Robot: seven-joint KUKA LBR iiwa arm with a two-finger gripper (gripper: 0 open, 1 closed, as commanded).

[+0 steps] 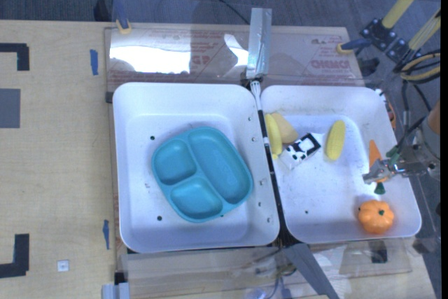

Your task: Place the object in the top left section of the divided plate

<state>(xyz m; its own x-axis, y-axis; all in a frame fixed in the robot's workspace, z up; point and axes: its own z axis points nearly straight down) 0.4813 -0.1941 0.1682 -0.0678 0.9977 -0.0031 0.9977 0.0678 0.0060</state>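
Two shallow white bins sit side by side on the bench. The left white bin [133, 150] carries a blue plastic divided plate [202, 173] with three sections, near its middle and turned at an angle. The plate's sections hold nothing.

The right white bin [315, 213] carries the loose items. A yellow wedge-shaped toy [278, 131] is against its left edge. A small black-and-white toy [302, 148] is just beside the wedge. A yellow corn-shaped piece [336, 139] stands a little further right. A round orange pumpkin toy [376, 216] is in the near right corner. A small orange carrot with a green tip [374, 152] lies at the right edge.

The metal two-finger gripper [378, 173] reaches in at that right edge, right over the carrot and well apart from the plate. Too small to tell whether it is open, closed, or gripping the carrot.
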